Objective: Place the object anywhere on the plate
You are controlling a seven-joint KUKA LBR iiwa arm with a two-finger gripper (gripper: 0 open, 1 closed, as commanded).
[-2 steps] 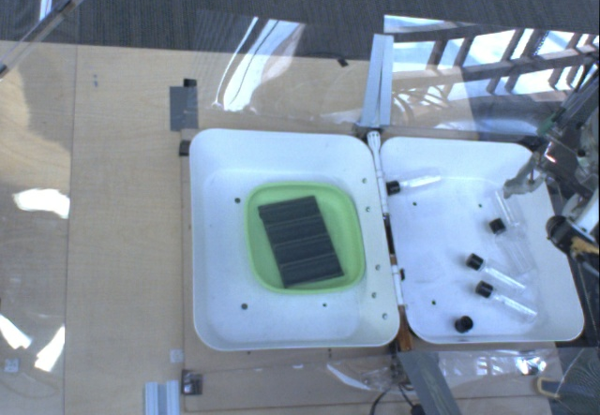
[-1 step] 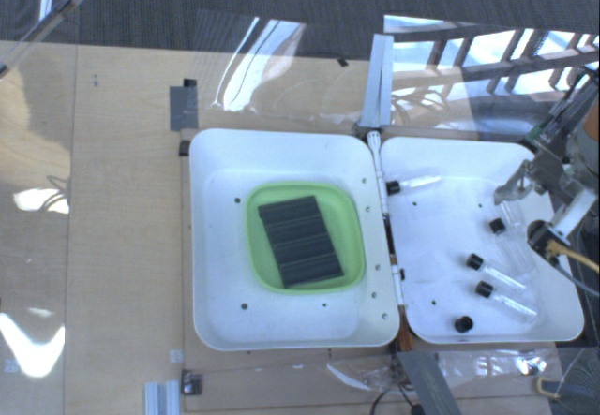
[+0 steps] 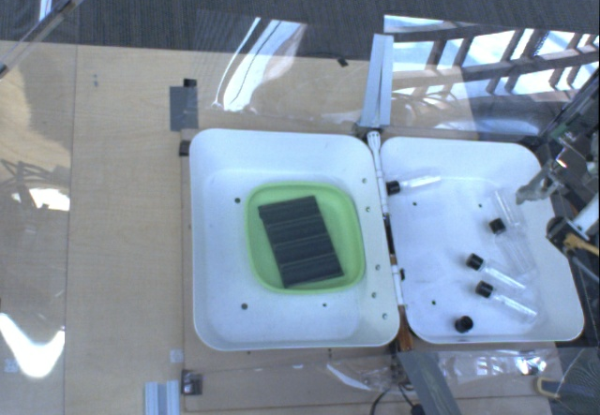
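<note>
**First:** As the arm (image 3: 574, 216) comes in from the right of the overhead camera, its gripper (image 3: 539, 186) is up over the far right side of the right bin (image 3: 441, 160). Open or closed? From this angle I can't tell, and I see nothing carried in it.

**Second:** So where's the object?

**First:** Two candidates. A dark ribbed block (image 3: 300, 242) lies flat in the middle of the green plate (image 3: 349, 216), inside the left bin (image 3: 216, 244). Its long axis runs away from us, with the near end leaning a touch to the right. If that's the object, I'd call the job done.

**Second:** And if not?

**First:** Then it's one of the clear, black-capped tubes scattered in the right bin. The closest tube (image 3: 500, 214) sits just down and to the left of the gripper, running roughly up and down the picture with its cap at the near end. Two more (image 3: 495, 271) lie nearer to us, side by side and slanted. Another (image 3: 412, 185) rests by the seam between the bins.

**Second:** What does the move turn on?

**First:** Direction. The plate is well off to the gripper's left in this view, across that seam. My guess is a short drop onto the near tube, gripping across its width, then a long carry leftward over the divider.
</note>
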